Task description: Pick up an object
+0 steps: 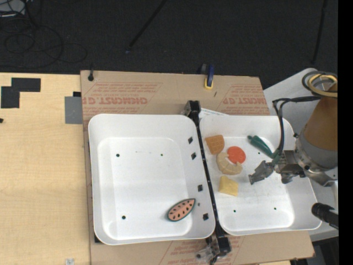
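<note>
Hovering over our right bin (287, 217), the claw (258, 175) hangs near the yellow wedge (229, 186); we cannot tell its grip.

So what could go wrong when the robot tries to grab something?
The orange piece, the red-topped round piece and the yellow piece sit bunched together in the right bin, so the gripper might nudge one while reaching for another, or catch two at once. The green tool lies very near the gripper and could get knocked. The spotted oval in the left bin lies farthest from the arm.
</note>
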Robot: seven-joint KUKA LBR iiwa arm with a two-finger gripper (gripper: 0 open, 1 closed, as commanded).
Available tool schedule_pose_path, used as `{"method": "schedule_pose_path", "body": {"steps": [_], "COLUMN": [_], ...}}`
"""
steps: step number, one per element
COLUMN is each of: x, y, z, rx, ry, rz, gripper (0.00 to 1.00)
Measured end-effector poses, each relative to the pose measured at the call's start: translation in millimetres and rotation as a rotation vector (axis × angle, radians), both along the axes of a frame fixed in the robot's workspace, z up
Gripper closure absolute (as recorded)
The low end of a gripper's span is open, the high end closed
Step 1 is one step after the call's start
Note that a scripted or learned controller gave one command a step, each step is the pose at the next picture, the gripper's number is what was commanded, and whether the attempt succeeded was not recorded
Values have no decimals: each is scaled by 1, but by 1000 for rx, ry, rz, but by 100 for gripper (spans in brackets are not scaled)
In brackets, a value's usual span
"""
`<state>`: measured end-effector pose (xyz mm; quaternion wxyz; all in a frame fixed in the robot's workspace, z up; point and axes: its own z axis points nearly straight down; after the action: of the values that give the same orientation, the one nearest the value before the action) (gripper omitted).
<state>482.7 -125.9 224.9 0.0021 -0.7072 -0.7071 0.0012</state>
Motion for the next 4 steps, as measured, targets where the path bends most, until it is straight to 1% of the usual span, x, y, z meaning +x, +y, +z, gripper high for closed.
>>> {"method": "schedule_pose_path", "body": {"steps": [1, 2, 3, 4], "x": [0, 46, 81, 43], "y": [-1, 78, 113, 146], "z": [10, -2, 87, 83], "rx": [1, 0, -1, 0], "ry": [2, -3, -9, 1], "rz": [-1, 5, 4, 3], "gripper": [100, 100, 100, 100]}}
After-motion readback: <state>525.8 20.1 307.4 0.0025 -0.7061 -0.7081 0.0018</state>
